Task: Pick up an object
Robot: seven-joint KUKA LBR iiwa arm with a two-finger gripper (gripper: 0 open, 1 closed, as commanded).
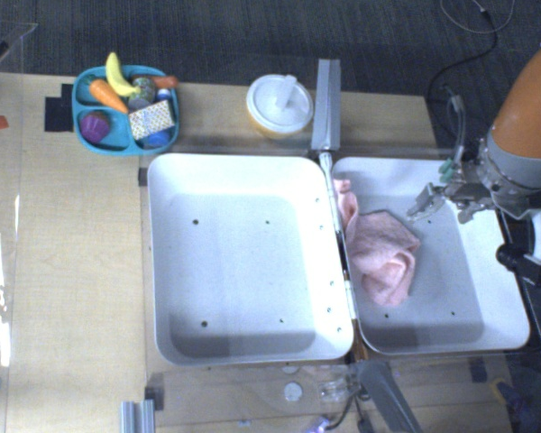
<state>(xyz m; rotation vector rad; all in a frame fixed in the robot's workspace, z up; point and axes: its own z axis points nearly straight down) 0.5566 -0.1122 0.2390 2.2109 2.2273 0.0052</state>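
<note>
A crumpled pink cloth (383, 253) lies in the left half of the right white bin (487, 327), with one fold running up along the bin's left wall. My gripper (444, 206) hangs over the upper right part of that bin, to the right of the cloth and apart from it. Its fingers are open and nothing is between them. The grey arm with its orange band (532, 97) comes in from the right edge.
The left white bin (162, 269) sits beside the right one. Behind the bins stand a blue tray of toy food (124, 108), a white lidded container (279, 105) and a grey metal post (325, 106). A black cable (473, 12) loops at the back right.
</note>
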